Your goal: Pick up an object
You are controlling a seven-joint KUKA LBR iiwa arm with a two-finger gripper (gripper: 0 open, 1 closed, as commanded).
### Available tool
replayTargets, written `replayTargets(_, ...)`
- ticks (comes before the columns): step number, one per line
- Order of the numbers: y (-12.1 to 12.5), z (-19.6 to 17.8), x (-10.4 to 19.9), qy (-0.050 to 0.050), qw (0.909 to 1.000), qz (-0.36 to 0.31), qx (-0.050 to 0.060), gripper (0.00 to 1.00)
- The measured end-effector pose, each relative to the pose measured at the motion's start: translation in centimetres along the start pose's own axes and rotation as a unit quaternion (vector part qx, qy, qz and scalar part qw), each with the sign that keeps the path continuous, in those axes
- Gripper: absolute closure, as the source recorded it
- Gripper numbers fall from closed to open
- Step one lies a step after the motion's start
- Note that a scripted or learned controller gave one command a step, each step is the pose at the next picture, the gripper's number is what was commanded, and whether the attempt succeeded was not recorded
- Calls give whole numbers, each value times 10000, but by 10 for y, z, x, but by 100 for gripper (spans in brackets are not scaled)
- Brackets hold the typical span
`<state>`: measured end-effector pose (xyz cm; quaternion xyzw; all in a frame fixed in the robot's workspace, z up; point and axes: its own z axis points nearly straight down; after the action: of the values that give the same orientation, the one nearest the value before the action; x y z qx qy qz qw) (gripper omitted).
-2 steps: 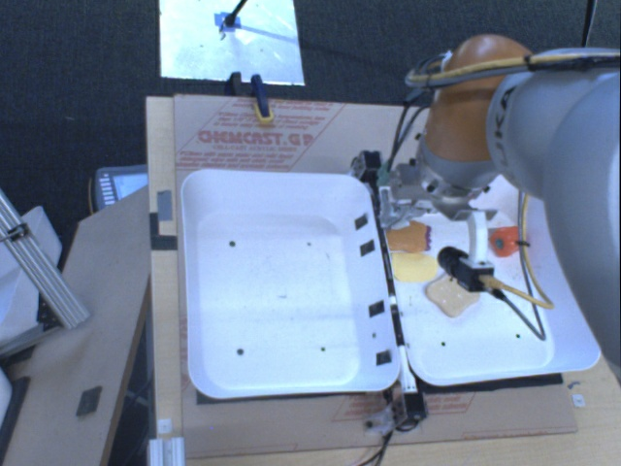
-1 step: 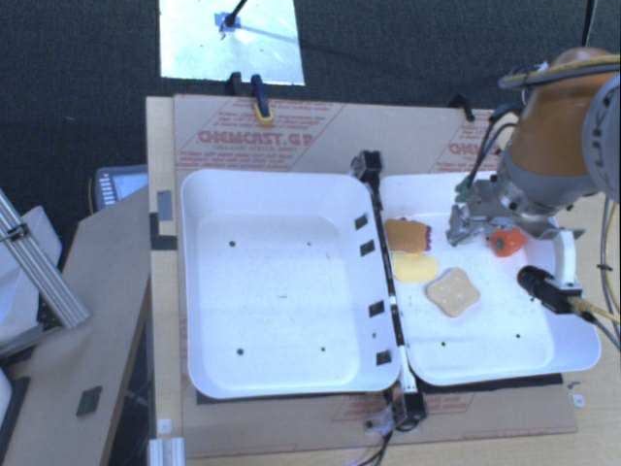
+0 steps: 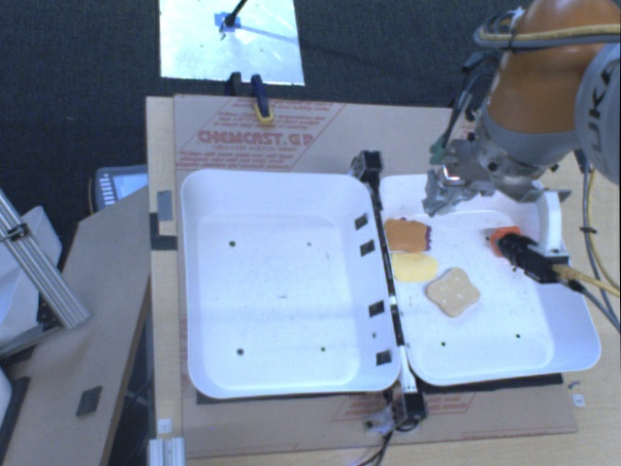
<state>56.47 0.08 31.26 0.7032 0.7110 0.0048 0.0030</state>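
Nearest, the left bin [image 3: 281, 280] offers open floor. Within the right bin [image 3: 505, 343], toast [image 3: 453, 291], yellow piece [image 3: 414, 267] and brown slice [image 3: 408, 234] cluster by the divider. Tool [image 3: 441, 200] hovers just above the slice; its grip cannot be told.

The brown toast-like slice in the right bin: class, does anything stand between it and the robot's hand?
Nothing visible does. The hand hangs just above and right of the brown slice, with bare right bin floor between them. The yellow piece lies on the slice's far side.
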Motion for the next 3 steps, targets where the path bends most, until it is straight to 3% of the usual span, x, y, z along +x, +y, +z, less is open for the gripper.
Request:
replayTargets(1, -27, 4, 49, -3, 10000, 11, 53, 100)
replayTargets(2, -18, -44, 109, 5, 10000, 0, 21, 100)
replayTargets(3, -69, -162, 119, 19, 10000, 18, -21, 100)
